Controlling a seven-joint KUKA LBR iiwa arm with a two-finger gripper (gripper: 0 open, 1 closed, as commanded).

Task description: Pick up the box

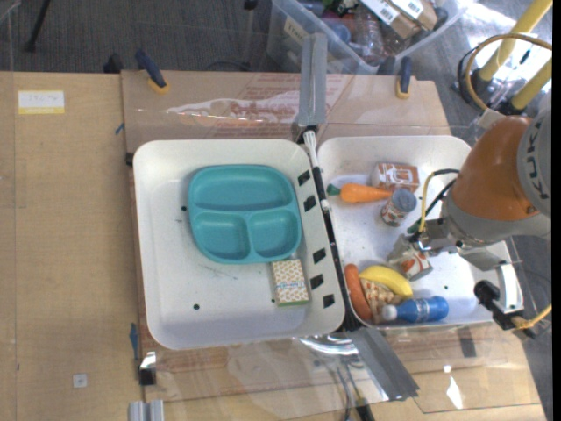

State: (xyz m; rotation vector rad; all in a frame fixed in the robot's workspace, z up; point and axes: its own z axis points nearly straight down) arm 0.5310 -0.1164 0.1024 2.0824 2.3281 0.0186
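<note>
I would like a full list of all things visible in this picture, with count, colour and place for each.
Bins: two, white, side by side on the bench.
Divided plate: one, teal, left bin.
Box: one, pale patterned, left bin, at the plate's near right corner.
Carrot: one, orange, right bin, far side.
Carton: one, orange-white, right bin, far side.
Can: one, grey, beside the carrot.
Banana: one, yellow, right bin, near side.
Bottle: one, blue, right bin, near edge.
Storage tub: one, clear, behind the bench.
Gripper: one, grey, low in the right bin.

Glossy white plastic bins (166, 235); smooth matt teal plastic plate (244, 212); printed cardboard box (290, 281); shiny blue plastic bottle (422, 309); matt wood-look bench (61, 235)
</note>
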